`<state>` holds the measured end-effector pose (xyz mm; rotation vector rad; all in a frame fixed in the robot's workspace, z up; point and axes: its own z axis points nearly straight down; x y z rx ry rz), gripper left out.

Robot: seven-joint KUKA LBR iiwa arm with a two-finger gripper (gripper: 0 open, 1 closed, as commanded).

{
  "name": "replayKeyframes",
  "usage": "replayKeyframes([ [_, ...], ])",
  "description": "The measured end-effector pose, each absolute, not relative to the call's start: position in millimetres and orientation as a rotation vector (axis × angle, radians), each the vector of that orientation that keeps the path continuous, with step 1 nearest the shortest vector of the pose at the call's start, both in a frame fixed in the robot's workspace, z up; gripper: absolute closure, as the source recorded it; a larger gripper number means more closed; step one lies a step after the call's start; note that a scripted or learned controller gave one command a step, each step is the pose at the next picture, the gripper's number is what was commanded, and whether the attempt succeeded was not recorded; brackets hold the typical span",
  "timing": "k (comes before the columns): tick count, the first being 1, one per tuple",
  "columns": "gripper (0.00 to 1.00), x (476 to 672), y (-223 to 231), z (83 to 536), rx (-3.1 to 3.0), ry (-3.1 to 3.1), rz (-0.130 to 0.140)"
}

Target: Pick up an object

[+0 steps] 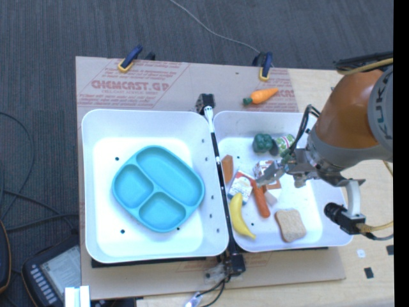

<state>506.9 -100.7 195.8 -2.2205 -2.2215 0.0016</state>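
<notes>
glossy curved banana (239, 217) beside a rough, rounded bread slice (291, 225) in the smooth white right bin (332, 238). metal pincer (273, 171) low over crumpled packets (241, 185), grip perhaps closed, cannot tell.

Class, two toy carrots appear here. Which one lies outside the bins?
The carrot with the green top, lying on the board above the right bin. The other carrot lies inside that bin beside the banana.

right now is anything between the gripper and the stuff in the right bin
Nothing visible does. The gripper sits low in the right bin, right at the pile: a carrot just below it, a banana and a slice of bread further down, and something green above.
</notes>
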Motion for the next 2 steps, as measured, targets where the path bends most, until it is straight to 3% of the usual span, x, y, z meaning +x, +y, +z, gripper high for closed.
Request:
replayKeyframes([
  [1, 0.00, 532.7, -106.6, 100.4, -2.232, -2.226, -0.009],
  [2, 1.00, 532.5, -104.0, 110.4, -2.224, -2.224, -0.011],
])
